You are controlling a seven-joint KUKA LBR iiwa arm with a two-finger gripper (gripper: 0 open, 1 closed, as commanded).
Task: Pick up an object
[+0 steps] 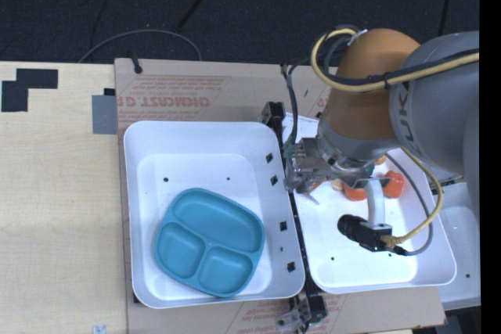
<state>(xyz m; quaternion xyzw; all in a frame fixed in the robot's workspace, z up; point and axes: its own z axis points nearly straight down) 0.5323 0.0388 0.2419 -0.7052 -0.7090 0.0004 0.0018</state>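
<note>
My gripper hangs low over the left side of the right bin, close to the wall between the two bins. The wrist and the orange-banded arm cover much of what lies under them. Orange objects peek out from beneath the arm near the bin's back right, to the right of the gripper. A black piece on a yellow cable lies over the bin's middle. In the left bin a blue divided plate lies flat, well left of the gripper.
The bins sit on a cardboard sheet on the wooden bench. Black clips line the divider between the bins. The front floor of the right bin is bare white.
</note>
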